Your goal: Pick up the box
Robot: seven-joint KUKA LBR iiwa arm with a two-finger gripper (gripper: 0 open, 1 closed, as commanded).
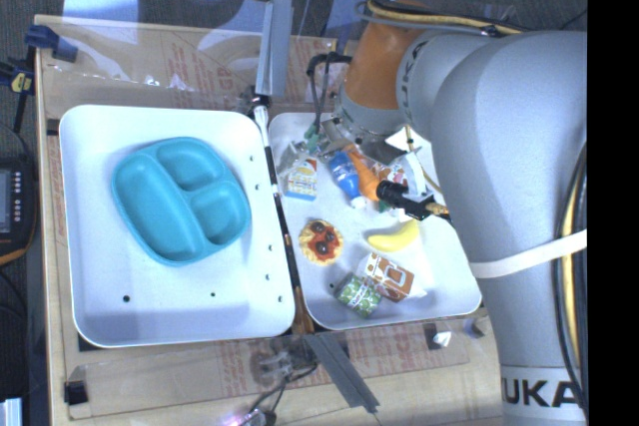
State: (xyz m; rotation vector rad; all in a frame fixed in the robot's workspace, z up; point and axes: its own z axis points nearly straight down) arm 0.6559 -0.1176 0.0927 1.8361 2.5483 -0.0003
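mostly toys in right bin (454,299), centre-right of frame. small box (301,177), white with orange-blue print, text unreadable, lies at bin's upper left corner. hand (321,137) just above box, at bin's top edge; cannot tell whether open or closed. "uka" letters on arm base (539,392), lower right. blue divided tray (181,199) in left bin (90,304).

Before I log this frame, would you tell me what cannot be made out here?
- Gripper: camera view; the arm's wrist covers it, so its state is unreadable.
- Right bin: its far right corner lies under the arm.
- Box: print too small to read.
- Packet and green item: too small to identify.
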